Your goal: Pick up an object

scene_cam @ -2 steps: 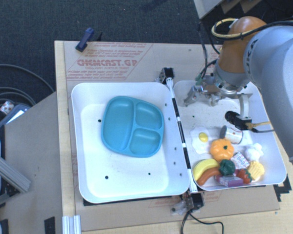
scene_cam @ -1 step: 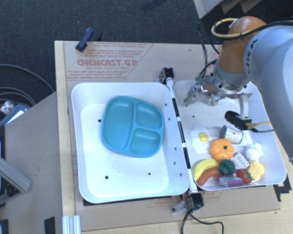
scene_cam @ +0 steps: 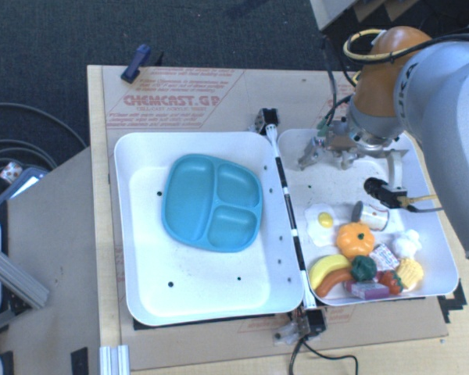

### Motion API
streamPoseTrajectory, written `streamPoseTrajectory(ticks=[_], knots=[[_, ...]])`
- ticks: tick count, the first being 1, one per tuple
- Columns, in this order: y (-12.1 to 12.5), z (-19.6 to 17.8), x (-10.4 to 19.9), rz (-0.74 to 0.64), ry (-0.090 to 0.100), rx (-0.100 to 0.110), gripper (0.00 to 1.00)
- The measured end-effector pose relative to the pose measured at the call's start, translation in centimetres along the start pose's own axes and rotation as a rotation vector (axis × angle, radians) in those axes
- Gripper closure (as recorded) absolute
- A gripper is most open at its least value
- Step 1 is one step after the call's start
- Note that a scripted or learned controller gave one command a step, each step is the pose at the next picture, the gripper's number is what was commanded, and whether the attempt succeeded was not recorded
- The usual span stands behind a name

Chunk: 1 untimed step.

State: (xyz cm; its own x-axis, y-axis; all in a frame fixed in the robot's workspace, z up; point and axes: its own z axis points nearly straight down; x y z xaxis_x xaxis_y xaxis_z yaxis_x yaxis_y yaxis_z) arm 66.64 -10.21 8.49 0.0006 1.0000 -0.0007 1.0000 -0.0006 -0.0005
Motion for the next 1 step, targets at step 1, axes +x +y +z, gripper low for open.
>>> streamPoseTrajectory(ticks=[1], knots=[[0.07, -1.05, 0.04, 0.000, 0.000, -0.002, 1.00]])
